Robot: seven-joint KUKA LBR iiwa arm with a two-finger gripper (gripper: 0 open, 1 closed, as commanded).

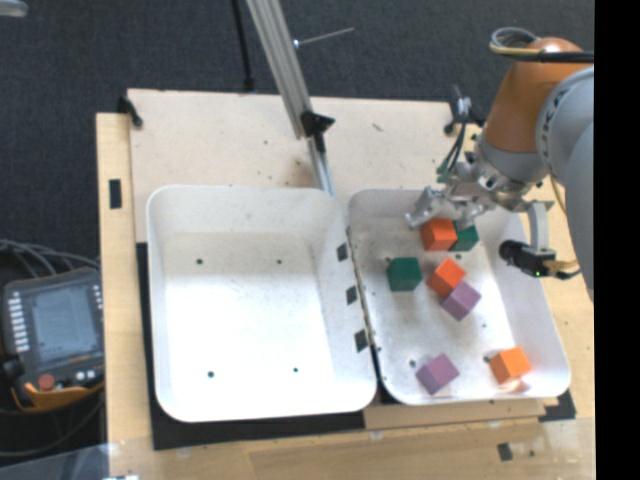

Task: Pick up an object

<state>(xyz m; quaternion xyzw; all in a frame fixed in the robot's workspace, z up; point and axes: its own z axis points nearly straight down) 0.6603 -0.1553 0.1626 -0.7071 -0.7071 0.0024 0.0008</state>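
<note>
Two shallow bins of smooth white plastic with round corners, side by side on a flat, pale wooden desk (220,138), speckled with small dark marks. In the left bin (250,298), a few tiny dark dots on the white floor. In the right bin (375,218), seven small cubes with flat faces and sharp edges, matte like painted wood or foam. Near the far end, a top orange cube (437,234) touching a dark green cube (466,236) on its right. A little nearer, a green cube (404,273) alone, towards the wall between the bins. Beside it on the right, a middle orange cube (447,276) tilted and pressed against an upper purple cube (461,300). At the near end, a lower purple cube (437,373), and well apart from it a corner orange cube (510,364) by the right rim. Reaching in from the right, a thick round grey arm (570,118) with a shiny orange band, thin cables looped along it. Low over the far end of the right bin, the grey metal end effector (447,211), just above the top orange cube and the dark green cube. Released or clenched: cannot tell from here. No cube seen lifted off the bin floor. Close on each side of the top orange cube, the dark green cube and the far bin wall. Slanting across the far side of the desk, a long ribbed silver metal rail (280,48) with a black clamp (318,124). On the left, a grey handheld control screen (55,328) with black cables, on dark rough carpet (100,28).
</note>
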